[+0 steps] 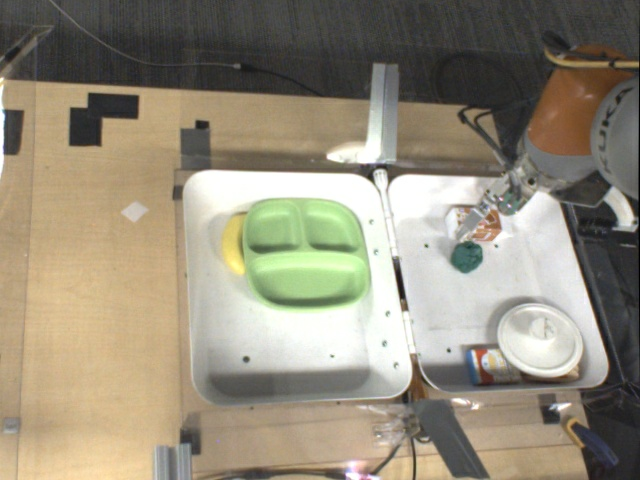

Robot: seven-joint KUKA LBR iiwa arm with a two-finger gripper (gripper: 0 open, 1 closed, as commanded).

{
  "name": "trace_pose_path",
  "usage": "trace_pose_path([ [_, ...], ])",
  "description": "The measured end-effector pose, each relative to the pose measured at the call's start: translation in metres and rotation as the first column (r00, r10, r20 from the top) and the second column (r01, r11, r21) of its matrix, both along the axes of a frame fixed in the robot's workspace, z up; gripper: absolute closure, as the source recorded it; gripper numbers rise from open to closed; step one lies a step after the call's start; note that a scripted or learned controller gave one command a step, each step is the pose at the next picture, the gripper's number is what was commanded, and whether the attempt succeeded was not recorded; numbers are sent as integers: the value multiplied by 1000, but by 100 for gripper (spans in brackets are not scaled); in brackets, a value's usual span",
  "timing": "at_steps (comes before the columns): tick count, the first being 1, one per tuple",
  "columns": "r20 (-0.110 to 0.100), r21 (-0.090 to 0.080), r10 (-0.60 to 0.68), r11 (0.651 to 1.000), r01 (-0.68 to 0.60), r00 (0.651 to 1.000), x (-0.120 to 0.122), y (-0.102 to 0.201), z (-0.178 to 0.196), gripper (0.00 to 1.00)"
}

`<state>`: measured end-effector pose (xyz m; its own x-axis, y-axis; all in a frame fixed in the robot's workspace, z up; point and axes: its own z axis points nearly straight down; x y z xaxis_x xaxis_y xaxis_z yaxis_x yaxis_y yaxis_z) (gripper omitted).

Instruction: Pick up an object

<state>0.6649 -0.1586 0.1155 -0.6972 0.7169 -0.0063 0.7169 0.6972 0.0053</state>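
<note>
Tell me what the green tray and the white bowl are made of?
The green tray looks like plastic: one even color, smooth matte surface, rounded molded compartments. The white bowl in the right bin could be plastic or glazed ceramic; it is plain white with a soft shine and a rounded rim, and the view cannot settle which.

The arm (585, 118) is bulky and rounded, orange across its upper shell and pale grey below, narrowing to a small silvery metal hand (497, 208) at its tip.
</note>
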Motion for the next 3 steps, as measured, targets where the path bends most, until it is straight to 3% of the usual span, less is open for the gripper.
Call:
trace_pose_path([
  [1,16,-10,208,978,-208,978,-41,28,-21,0],
  [2,-3,3,-234,972,234,972,-4,17,-26,0],
  [3,-3,3,-234,972,234,972,-4,17,-27,0],
])
